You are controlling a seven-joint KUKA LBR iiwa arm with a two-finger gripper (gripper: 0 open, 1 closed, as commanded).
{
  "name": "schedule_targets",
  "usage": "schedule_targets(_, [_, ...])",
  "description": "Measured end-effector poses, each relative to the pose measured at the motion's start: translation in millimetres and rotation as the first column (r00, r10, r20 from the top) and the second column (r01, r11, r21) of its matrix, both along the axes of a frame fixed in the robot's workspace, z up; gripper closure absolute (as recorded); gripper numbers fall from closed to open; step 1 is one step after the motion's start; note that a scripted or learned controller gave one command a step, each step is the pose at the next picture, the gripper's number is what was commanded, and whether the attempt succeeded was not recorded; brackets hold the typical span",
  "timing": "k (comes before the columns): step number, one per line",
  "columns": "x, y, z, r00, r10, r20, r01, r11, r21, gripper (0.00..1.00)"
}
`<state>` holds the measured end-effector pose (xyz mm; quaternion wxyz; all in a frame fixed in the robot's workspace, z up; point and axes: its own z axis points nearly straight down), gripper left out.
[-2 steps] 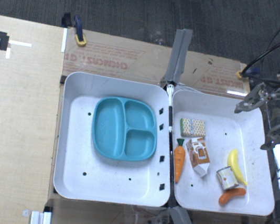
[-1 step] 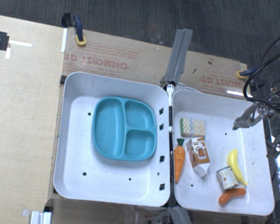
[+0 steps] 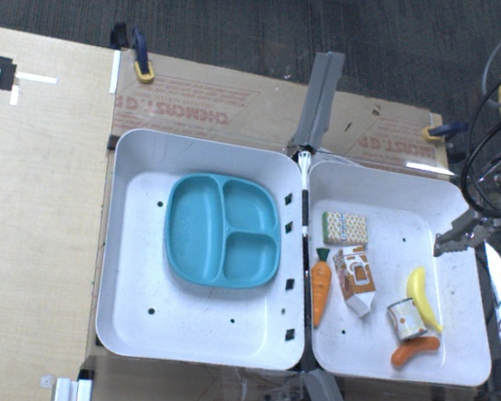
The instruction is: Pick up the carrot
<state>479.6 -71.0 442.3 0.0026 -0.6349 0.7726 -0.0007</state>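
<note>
The carrot point(image 3: 319, 291) lies in the right bin point(image 3: 450, 371), hard against its left wall at about nine o'clock from the bin's middle, green top pointing to twelve and orange tip to six. Just beside it at three o'clock leans a small carton point(image 3: 355, 277), and at one o'clock sits a flat patterned packet point(image 3: 345, 227). Farther toward four o'clock are a can point(image 3: 405, 318), a banana point(image 3: 425, 296) and a sausage point(image 3: 415, 351), grouped close together. The left bin point(image 3: 117, 315) holds a teal divided plate point(image 3: 223, 231). The gripper point(image 3: 461, 238) hangs at the right bin's two o'clock rim, well apart from the carrot; whether it is spread or closed cannot be told, and nothing is seen in it. The pick looks unstarted: approach, descent, grasp and lift all remain.
</note>
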Motion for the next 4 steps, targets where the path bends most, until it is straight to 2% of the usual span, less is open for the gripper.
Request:
schedule_targets(1, [-1,20,-46,0.957,0.291,-0.005,-0.291,0.957,0.001,0.0])
schedule_targets(2, [24,-28,-1,0.999,-0.052,-0.001,0.052,0.999,0.0,0.0])
schedule_targets(3, [0,3,-1,0.969,0.248,-0.003,-0.248,0.969,0.001,0.0])
schedule_targets(4, [1,3,8,0.97,0.241,0.0,-0.241,0.97,0.003,1.0])
